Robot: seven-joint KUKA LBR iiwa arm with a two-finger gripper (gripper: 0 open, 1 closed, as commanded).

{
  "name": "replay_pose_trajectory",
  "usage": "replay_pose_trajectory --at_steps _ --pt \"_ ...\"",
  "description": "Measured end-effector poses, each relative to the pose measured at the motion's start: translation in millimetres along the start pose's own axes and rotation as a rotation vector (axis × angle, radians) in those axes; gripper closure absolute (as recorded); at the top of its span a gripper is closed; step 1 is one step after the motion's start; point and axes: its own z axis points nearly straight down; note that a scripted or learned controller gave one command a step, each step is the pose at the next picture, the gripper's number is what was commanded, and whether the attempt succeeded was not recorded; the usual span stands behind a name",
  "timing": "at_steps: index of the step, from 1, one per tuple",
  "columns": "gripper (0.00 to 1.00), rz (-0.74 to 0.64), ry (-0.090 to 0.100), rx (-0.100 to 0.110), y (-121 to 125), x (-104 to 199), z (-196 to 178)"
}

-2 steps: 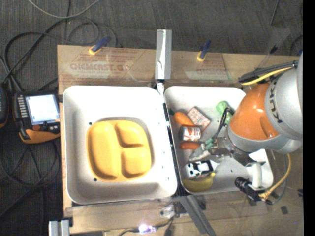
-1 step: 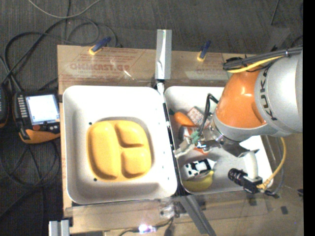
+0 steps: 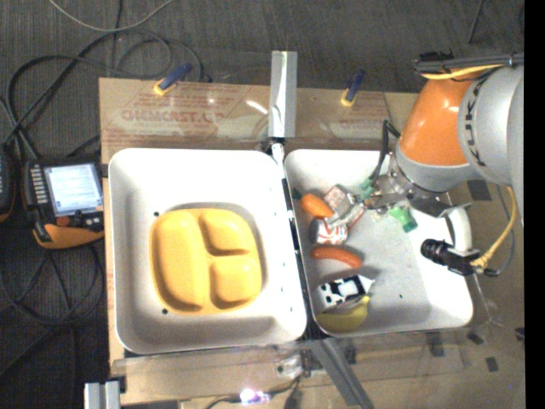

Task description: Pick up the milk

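Reaching in from 3 o'clock, the grey arm [image 3: 477, 126] with its orange band hangs over the upper part of the right bin [image 3: 426, 313]. Its gripper [image 3: 372, 196] sits near the middle of that bin's upper half, pointing toward 9 o'clock, but the fingertips are lost in clutter and shadow, so I cannot tell how wide they stand or whether anything is caught between them.

The milk [image 3: 343, 290], a small black-and-white carton, lies toward 6 o'clock in the right bin, well apart from the gripper. It rests just against a yellow banana [image 3: 349, 316] curving below it at the bin's lower wall. Just above the milk, toward 12 o'clock, lies a red-orange sausage [image 3: 337, 255]. Farther up is a crumpled red-and-white packet [image 3: 334, 225], just beside the gripper on its 8 o'clock side, and an orange carrot-like piece [image 3: 313, 204] at 10 o'clock from that packet. A small green item [image 3: 404, 220] shows at the gripper's 4 o'clock side, partly under the wrist.

The left bin [image 3: 128, 228] holds 1 yellow tray [image 3: 207, 258] with 3 compartments, lying flat near its centre. The 2 bins touch along their shared middle edge.
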Motion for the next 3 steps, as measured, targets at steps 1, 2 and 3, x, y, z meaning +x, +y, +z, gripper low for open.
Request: replay_pose_trajectory --at_steps 1,2,3 --pt "0.0 -0.263 0.003 -0.001 -46.9 63.9 0.0" --pt "0.0 -0.434 0.002 -0.001 -62.0 87.4 -0.1" --pt "0.0 -0.367 0.001 -0.002 -74.7 22.9 -0.2"
